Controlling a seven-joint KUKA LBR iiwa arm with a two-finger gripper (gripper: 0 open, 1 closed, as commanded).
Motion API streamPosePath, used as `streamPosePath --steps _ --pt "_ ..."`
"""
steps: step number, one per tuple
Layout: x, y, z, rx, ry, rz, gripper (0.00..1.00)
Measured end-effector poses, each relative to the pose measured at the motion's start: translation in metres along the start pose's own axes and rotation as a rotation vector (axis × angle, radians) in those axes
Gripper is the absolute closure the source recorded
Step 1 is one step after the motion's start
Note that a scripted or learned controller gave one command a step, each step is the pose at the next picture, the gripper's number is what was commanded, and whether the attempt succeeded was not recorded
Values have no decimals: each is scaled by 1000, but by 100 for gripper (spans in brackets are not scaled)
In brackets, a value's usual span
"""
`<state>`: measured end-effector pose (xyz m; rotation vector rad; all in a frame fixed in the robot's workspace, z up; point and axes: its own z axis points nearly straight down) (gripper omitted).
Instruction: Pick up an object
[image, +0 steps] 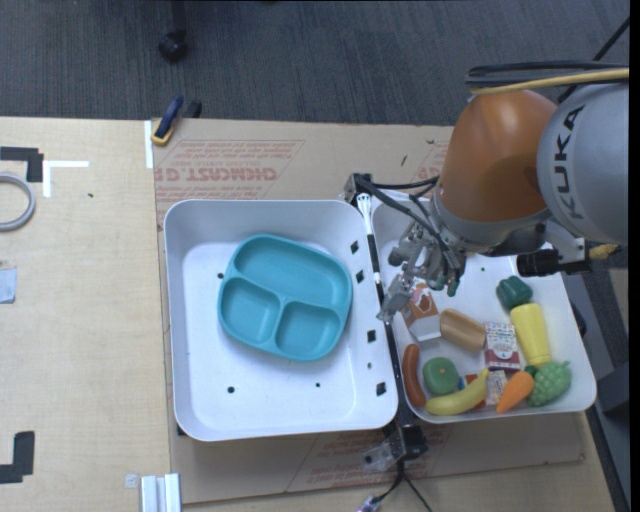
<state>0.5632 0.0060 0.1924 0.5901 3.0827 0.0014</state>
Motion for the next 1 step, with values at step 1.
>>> streamPosePath --steps 1 --pt "24 -8 0 0 1 -527 0"
